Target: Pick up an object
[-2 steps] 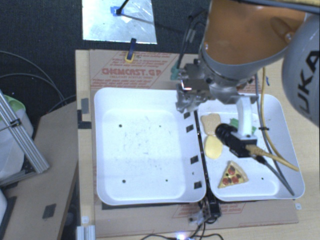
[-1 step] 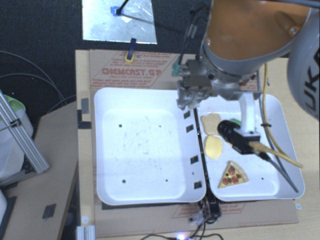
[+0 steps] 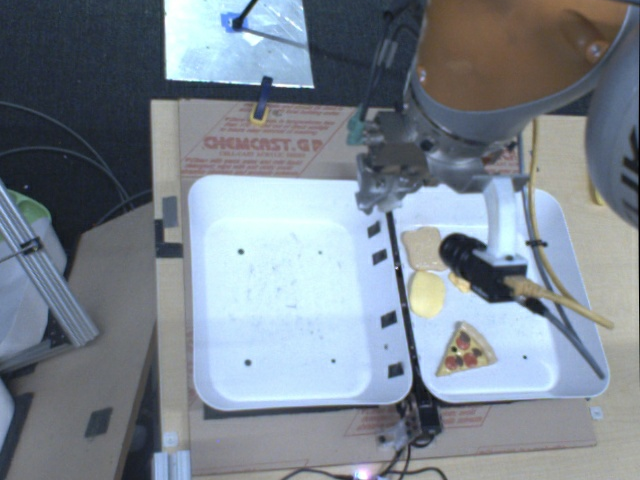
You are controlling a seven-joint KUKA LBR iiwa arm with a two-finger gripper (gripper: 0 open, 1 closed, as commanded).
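My tool (image 3: 383, 190) hangs over the far end of the ridge between the two bins; released or clenched, I cannot tell. In the right white bin (image 3: 520, 370): tan toy bread slice (image 3: 422, 248) nearest the tool, pale yellow round piece (image 3: 428, 295) just in front of it, red-dotted toy pizza wedge (image 3: 466, 350) near the front rim. The left white bin (image 3: 280, 288) offers open floor. My arm hides the right bin's far corner

The grey arm reaches in from the upper right, and its gripper (image 3: 385, 190) hangs over the top of the seam between the left bin (image 3: 280, 298) and the right bin (image 3: 545, 368). In the right bin, near that seam, lie a tan bread slice (image 3: 424, 248), a yellow disc (image 3: 427, 295) just below it, and a toy pizza slice (image 3: 466, 351) lower down.
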